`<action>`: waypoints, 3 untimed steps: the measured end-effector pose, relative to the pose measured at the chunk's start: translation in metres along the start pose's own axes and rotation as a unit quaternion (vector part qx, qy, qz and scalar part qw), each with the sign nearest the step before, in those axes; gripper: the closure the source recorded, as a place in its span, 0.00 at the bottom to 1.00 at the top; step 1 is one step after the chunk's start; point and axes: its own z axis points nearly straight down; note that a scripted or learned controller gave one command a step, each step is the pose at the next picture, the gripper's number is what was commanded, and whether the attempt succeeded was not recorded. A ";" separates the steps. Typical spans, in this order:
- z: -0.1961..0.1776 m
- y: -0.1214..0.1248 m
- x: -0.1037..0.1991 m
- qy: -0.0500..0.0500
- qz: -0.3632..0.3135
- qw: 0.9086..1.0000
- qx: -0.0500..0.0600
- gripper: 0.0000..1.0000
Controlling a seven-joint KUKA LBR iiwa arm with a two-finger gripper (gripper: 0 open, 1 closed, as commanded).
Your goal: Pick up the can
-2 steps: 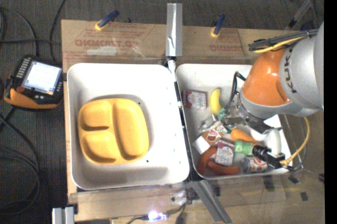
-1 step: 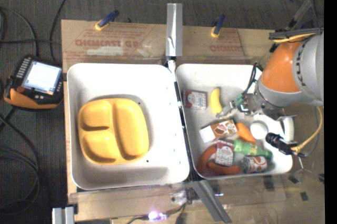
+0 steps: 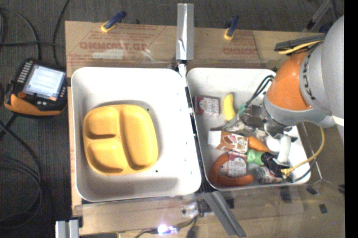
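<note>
Reaching in from the right, the grey arm [image 3: 330, 80] is seen bent over the right bin [image 3: 197, 136], its orange band [image 3: 288, 89] above the bin's far right part. The gripper [image 3: 254, 118] is lowered among the clutter near the bin's middle, and it is largely hidden by the wrist, so whether it is spread or pressed together cannot be told. Nothing is seen to be held.

What appears to be the can [image 3: 236, 165], with a red and white label, is lying on its side in the near part of the right bin, inside the curve of a red sausage [image 3: 224, 179]. It is set apart from the gripper, with a carrot [image 3: 258, 143] and a labelled packet [image 3: 232, 142] between them. A banana [image 3: 228, 105] and a second red and white packet [image 3: 207, 104] are placed towards the far left of the same bin.

The left bin [image 3: 78, 136] is occupied by a yellow divided plate [image 3: 119, 138]
</note>
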 end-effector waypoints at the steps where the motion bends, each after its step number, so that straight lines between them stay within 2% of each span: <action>1: 0.003 0.096 -0.030 -0.001 0.061 0.998 0.004 0.00; 2: 0.002 0.049 0.024 -0.002 0.193 0.981 0.004 0.00; 3: 0.006 0.127 -0.002 -0.003 0.276 0.961 0.022 0.00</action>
